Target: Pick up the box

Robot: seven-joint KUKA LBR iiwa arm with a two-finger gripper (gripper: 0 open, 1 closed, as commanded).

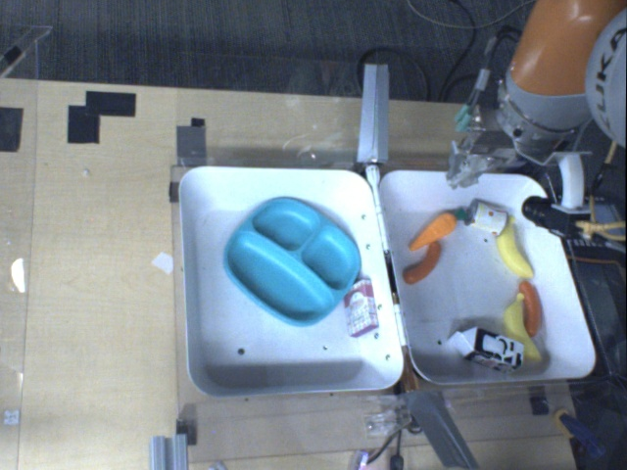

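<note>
A small pink-and-white box (361, 306) lies in the left bin (206, 351), against its right wall and just beside the blue plate's lower right edge. My gripper (469, 171) hangs over the far rim of the right bin (563, 360), up and to the right of the box and well apart from it. Nothing shows in the gripper. The grey arm with its orange band (563, 27) comes in from the upper right.
A blue divided plate (292, 258) takes up the middle of the left bin. The right bin holds a carrot (432, 230), a sausage (422, 263), two bananas (513, 251), a small bottle (487, 213), another sausage (531, 306) and a black-and-white carton (493, 349).
</note>
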